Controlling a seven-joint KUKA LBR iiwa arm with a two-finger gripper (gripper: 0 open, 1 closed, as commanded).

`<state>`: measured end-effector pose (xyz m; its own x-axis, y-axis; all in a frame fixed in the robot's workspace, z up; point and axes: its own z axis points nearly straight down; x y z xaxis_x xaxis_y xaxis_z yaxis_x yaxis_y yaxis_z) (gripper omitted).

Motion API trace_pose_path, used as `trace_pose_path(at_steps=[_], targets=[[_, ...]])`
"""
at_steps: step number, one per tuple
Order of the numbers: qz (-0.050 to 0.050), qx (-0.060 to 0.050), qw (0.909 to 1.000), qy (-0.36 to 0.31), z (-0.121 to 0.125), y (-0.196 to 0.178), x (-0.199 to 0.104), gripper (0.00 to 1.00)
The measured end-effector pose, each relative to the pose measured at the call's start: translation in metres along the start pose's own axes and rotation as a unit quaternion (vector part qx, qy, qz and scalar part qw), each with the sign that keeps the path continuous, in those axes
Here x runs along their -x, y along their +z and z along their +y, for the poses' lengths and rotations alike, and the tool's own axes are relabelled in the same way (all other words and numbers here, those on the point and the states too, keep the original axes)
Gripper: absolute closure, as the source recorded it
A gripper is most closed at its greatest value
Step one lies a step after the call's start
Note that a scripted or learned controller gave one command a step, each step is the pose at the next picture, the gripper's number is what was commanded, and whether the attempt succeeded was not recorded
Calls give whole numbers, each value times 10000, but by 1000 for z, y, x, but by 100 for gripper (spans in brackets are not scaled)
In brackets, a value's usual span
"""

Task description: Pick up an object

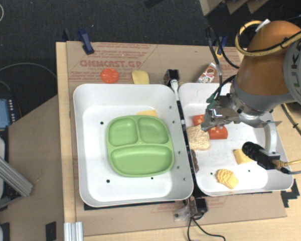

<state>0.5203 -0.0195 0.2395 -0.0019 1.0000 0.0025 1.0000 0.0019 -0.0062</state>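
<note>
Brown cardboard point(65, 134) with red lettering along its far edge covers the bench, and two shallow white bins sit on it side by side. The claw point(209, 123) hangs low over the right bin point(263, 182), close to the rim it shares with the left bin point(90, 134). From this slant it cannot be told whether the claw is apart or together.

Just beside the claw, on the side toward the arm, lies a red block point(219, 132). A smaller red piece point(198, 119) lies on the claw's other side, toward the shared rim. Just in front of the claw, nearer the camera, lies a pale beige slice point(198, 138). Farther toward the camera are a yellow wedge point(239, 156) and, near the front rim, a ridged yellow piece point(227, 178).

Well apart from the claw, across the shared rim, a green divided plate point(139, 145) lies in the middle of the left bin. A pale yellow piece point(147, 113) shows at the plate's far edge. Beyond the claw, outside the bins on the cardboard, lie a red-and-white packet point(206, 75), a yellow block point(140, 77) and an orange round thing point(109, 75).
</note>
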Motion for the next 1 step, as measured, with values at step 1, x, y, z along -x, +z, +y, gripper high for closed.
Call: trace_pose_path(at_steps=[1], targets=[[-6,31,10000,-8,-8,-12,-31,100]])
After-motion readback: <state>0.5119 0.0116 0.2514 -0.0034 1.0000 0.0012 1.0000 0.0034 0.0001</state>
